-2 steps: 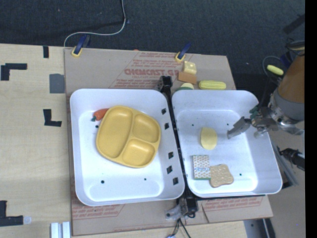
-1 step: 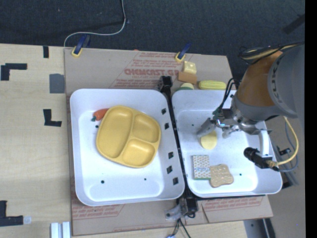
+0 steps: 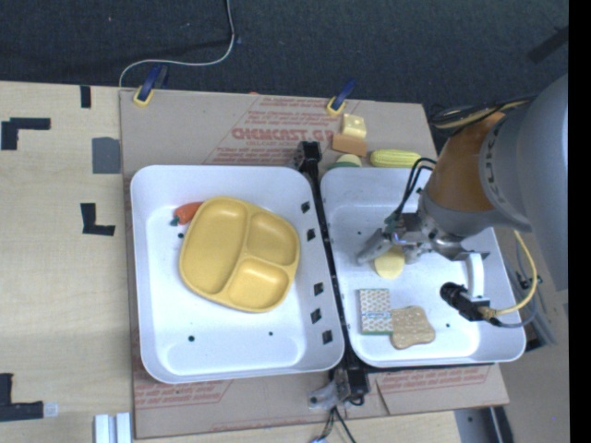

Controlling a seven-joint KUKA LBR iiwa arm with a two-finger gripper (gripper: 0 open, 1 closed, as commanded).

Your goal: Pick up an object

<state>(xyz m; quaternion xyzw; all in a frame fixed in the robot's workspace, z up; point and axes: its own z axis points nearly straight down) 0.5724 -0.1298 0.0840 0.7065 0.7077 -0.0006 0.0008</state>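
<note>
While the gripper (image 3: 400,245) hangs low over the middle of the right bin (image 3: 499,340), a pale yellow ball (image 3: 390,267) lies just below it, on the side toward the bin's near edge. The ball is touching the gripper or very nearly so; I cannot tell which. Whether the gripper is spread or pressed together cannot be told from this slant, nor whether it has any hold on the ball. Along the near edge of the same bin lie a small checked sponge (image 3: 374,309) and, just to its right, a tan slice of toast (image 3: 412,327); the two seem to meet at their corners. The left bin (image 3: 157,340) carries a yellow divided plate (image 3: 240,252) around its middle, and a small orange thing (image 3: 187,212) peeks out from under the plate's far left rim. Beyond the right bin's far edge, on the cardboard sheet (image 3: 277,127), sit a tan block (image 3: 350,137), a cob of corn (image 3: 395,159) and a small green and white piece (image 3: 347,161).
</note>
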